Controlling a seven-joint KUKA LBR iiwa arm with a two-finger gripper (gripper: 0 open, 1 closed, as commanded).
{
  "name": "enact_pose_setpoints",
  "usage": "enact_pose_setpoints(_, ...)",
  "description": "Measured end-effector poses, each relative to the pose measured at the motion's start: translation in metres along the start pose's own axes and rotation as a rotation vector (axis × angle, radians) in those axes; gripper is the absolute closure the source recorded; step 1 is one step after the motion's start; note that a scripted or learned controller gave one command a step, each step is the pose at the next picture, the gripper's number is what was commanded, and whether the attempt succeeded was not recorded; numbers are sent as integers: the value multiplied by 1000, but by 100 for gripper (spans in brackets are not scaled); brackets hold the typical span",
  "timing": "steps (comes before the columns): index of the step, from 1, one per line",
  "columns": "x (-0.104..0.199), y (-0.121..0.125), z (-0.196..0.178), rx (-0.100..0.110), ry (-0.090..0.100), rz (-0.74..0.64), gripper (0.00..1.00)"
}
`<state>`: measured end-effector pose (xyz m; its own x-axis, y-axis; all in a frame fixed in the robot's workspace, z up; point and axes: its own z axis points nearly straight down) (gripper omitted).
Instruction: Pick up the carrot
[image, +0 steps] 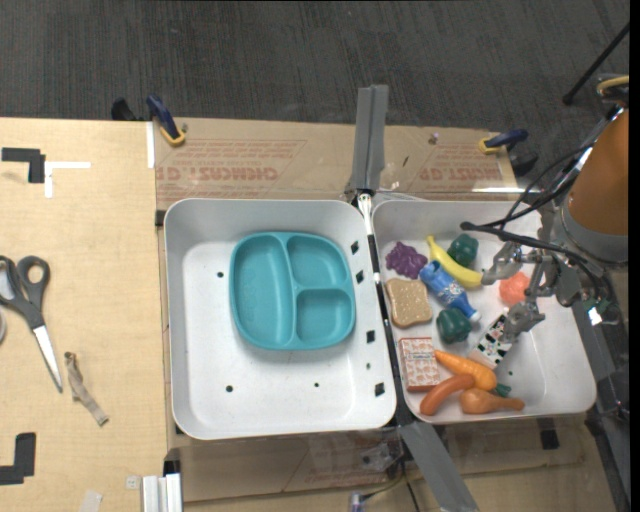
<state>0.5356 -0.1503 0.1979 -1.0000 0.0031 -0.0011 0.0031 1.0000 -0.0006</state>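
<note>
Carrot lies at the right bin's six o'clock, the claw just beside it at two o'clock, open or closed I cannot tell, scissors on the pale wooden tabletop at nine o'clock.

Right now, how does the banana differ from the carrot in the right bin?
The banana is yellow and curved; the carrot is orange and nearly straight. The banana lies toward the far side of the right bin, by the grapes and the blue bottle; the carrot lies at the near edge, among other orange pieces. Both are toy foods lying flat.
</note>
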Motion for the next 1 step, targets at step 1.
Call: enact_pose_setpoints(1,30,22,94,0,-5,133,0)
